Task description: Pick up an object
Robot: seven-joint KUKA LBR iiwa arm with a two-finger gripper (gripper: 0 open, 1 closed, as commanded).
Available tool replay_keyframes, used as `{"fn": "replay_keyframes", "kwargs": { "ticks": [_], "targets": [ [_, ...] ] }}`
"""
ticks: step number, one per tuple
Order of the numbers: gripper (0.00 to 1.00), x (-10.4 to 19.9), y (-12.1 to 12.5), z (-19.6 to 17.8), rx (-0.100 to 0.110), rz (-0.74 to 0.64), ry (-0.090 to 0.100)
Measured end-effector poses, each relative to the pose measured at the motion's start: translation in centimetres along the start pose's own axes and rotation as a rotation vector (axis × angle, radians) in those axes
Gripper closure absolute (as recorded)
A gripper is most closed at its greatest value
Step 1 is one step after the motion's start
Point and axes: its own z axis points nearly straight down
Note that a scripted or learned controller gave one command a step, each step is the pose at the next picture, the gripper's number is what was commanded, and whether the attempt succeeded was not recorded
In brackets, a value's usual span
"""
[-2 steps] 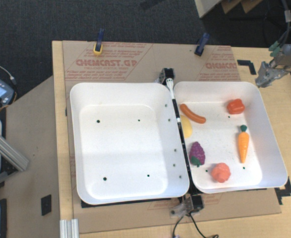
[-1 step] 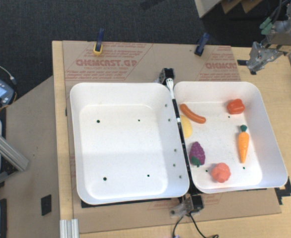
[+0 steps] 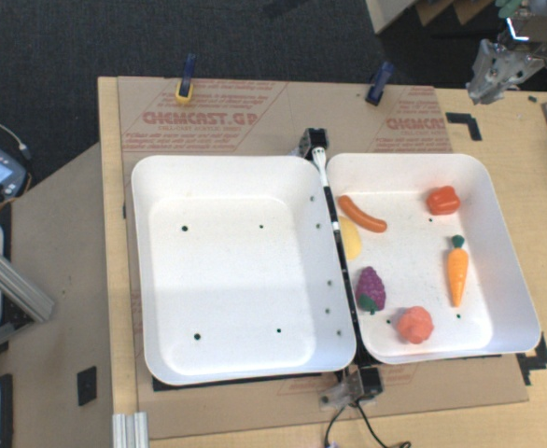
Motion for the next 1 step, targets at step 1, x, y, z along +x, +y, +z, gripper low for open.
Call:
{"fn": "replay_keyframes", "kwargs": {
  "ticks": [1],
  "targets": [
    [1.00, -0.28, 0.06, -0.52, 0.005, 0.004, -0.003]
  ]
}}
